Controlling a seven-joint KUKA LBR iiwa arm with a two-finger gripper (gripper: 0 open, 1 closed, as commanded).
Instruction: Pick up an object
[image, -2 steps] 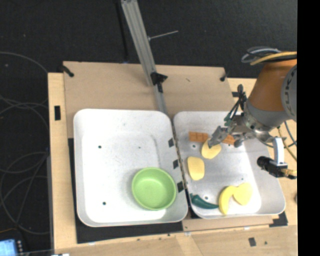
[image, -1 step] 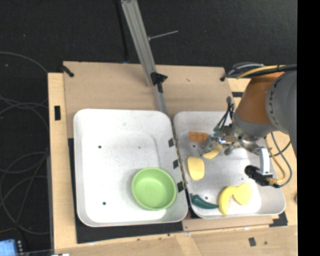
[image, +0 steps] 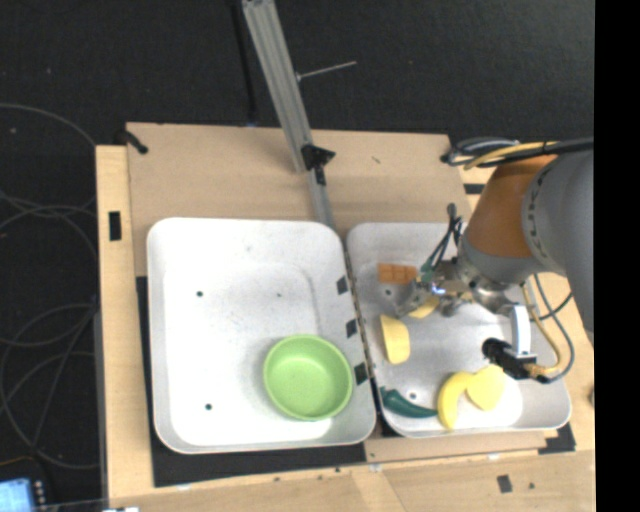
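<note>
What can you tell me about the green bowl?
The green bowl is light lime green, round and smooth, and looks like plastic. It sits upright, open side up, with nothing visible inside. It rests on the floor of the left white bin, near the front right corner, close to the wall. Nothing else touches it.

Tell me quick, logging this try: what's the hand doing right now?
Hand: low in the right bin, by a small yellow piece; a grip on it cannot be told.
</note>
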